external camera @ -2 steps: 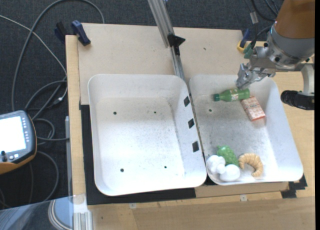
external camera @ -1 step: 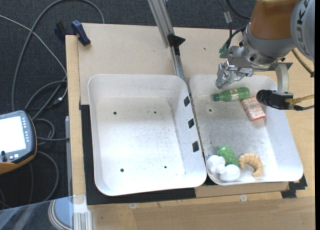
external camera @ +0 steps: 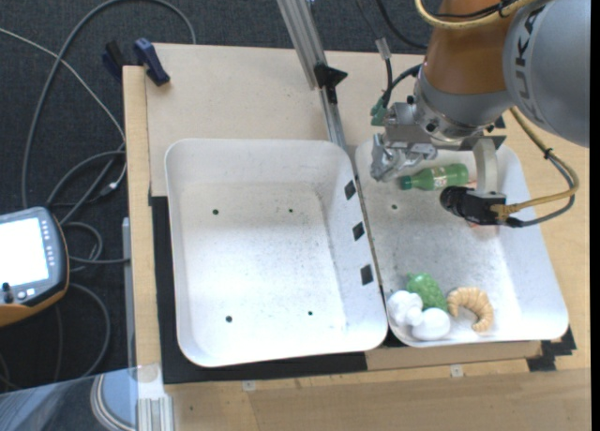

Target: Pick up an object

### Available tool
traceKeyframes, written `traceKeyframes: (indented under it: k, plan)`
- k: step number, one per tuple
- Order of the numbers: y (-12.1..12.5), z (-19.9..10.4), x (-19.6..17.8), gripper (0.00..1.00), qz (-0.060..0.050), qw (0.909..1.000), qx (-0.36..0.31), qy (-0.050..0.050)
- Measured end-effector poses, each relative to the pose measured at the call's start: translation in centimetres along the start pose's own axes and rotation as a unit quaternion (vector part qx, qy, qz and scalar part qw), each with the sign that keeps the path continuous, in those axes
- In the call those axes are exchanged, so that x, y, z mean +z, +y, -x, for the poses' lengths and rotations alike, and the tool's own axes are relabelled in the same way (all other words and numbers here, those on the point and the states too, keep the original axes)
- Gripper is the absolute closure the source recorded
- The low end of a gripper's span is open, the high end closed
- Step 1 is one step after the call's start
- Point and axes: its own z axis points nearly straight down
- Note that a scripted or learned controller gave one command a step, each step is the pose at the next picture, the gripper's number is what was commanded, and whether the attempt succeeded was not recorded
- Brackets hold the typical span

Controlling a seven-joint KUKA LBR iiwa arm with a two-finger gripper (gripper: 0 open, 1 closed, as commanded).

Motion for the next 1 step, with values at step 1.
traceKeyframes:
  k: [1]
  plan:
    - [-0.17,-4.89,0.88,1.0,0.0,1.0,0.0,0.0]
